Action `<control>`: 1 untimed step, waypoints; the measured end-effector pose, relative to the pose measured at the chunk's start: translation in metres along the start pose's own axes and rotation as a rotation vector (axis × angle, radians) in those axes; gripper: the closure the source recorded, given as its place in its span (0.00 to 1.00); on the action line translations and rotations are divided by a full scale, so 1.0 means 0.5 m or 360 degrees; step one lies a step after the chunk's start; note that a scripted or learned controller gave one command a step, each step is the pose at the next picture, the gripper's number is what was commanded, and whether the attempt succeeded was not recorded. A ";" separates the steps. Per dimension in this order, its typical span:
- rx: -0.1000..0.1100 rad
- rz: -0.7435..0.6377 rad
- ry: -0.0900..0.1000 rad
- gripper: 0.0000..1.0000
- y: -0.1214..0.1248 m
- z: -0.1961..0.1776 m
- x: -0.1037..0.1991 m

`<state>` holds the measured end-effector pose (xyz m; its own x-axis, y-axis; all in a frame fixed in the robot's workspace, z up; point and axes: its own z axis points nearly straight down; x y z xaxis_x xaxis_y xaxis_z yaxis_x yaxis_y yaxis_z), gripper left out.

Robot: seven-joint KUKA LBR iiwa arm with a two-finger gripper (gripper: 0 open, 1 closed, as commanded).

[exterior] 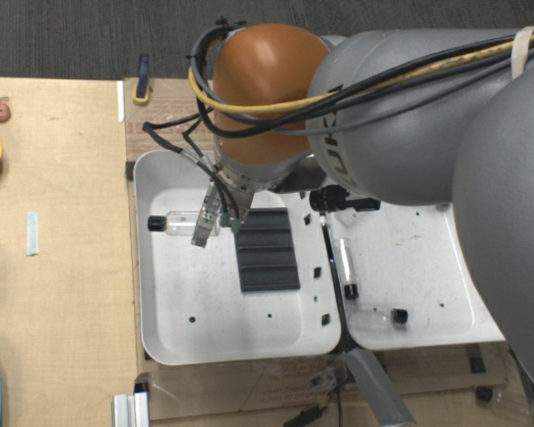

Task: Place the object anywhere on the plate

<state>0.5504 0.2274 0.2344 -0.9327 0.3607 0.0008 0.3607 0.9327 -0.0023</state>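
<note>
Bulky grey arm (427, 114) — glossy orange band (262, 87), black and yellow cables (249, 114) looped across it.

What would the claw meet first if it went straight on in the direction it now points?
Probably the clear bottle lying in the left bin: the claw points down-left and hangs just over its body. Depth is unclear from this view; it may already touch.

A dark grey carpet (89, 20) runs across the top. Below it sits a pale wooden table (62, 265) at left, touching a darker bench (173, 114) that bears two white bins, the left bin (160, 327) and the right bin (427, 318), side by side. Light is even, shadows soft.
</note>
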 end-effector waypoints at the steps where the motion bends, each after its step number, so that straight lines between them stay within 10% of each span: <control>1: 0.0000 -0.0168 0.0001 1.00 -0.036 0.069 0.093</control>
<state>0.5003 0.2272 0.1999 -0.9655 0.2603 0.0019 0.2603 0.9655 -0.0021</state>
